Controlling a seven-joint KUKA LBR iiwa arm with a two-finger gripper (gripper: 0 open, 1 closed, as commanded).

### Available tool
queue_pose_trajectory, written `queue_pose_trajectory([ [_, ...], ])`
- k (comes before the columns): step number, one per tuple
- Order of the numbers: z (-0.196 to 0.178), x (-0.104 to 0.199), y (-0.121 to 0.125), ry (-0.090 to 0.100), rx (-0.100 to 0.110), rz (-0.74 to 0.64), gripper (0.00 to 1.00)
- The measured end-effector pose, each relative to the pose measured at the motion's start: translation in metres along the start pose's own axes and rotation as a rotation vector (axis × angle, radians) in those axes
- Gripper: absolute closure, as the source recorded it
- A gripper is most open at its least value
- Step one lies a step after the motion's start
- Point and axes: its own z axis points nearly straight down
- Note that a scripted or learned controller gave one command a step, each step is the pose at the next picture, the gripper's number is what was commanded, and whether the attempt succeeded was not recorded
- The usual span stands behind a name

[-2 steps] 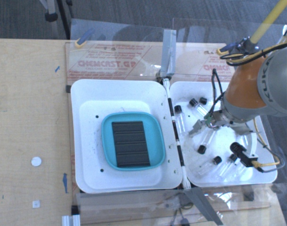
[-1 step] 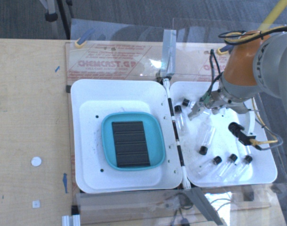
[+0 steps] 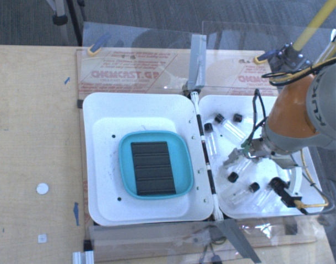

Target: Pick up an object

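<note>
**Arm low over the vial bin**

Nearest the camera, clear plastic vials with black caps (image 3: 240, 193) lay scattered in the shallow white right bin (image 3: 226, 207). The gripper (image 3: 240, 154) hung just above them; whether its jaws were clenched could not be told. Leftward, a turquoise tray holding a dark ribbed block (image 3: 155, 164) sat in the left bin (image 3: 96, 147) on the wooden table (image 3: 30, 120).

Two white bins (image 3: 96, 147); the left one carries a turquoise tray (image 3: 126, 147) with a dark ribbed insert (image 3: 152, 168); the right one holds clear vials (image 3: 231, 128) with black caps; the grey arm (image 3: 328, 109) wears an orange band (image 3: 292, 111)
</note>
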Motion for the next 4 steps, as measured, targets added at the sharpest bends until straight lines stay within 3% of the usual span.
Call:
queue_pose_trajectory([
  [1,0.0,0.003,-0.059,0.0,0.0,-0.042,0.0],
  [2,-0.011,0.003,-0.057,-0.002,-0.007,-0.04,1.0],
  [3,-0.13,0.034,0.021,0.0,0.004,-0.086,1.0],
  [4,-0.133,0.069,0.063,-0.001,0.003,-0.061,1.0],
])
